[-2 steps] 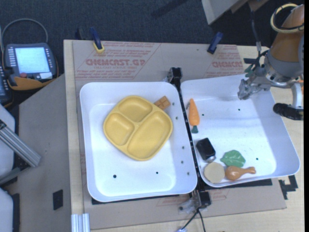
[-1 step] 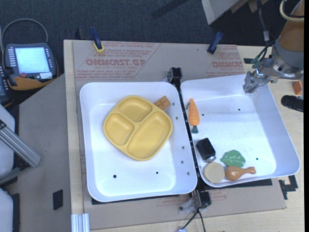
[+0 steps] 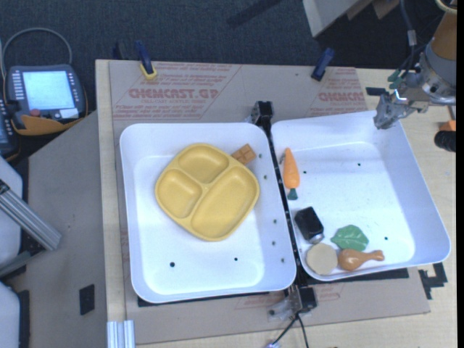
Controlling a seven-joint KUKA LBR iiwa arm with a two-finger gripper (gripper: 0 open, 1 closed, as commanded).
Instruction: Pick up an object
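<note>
A: The gripper (image 3: 386,114) is hovering over the right bin's (image 3: 406,158) far corner; I cannot tell its state.

B: The carrot (image 3: 291,170), black block (image 3: 309,222) and drumstick (image 3: 358,257) are lying well apart from it. Descending here, it's risking a miss.

Dark blue-grey carpet (image 3: 196,20) surrounds the bench (image 3: 217,85) — a lit teach pendant (image 3: 45,93) sits left, beside aluminium framing (image 3: 25,212).
</note>
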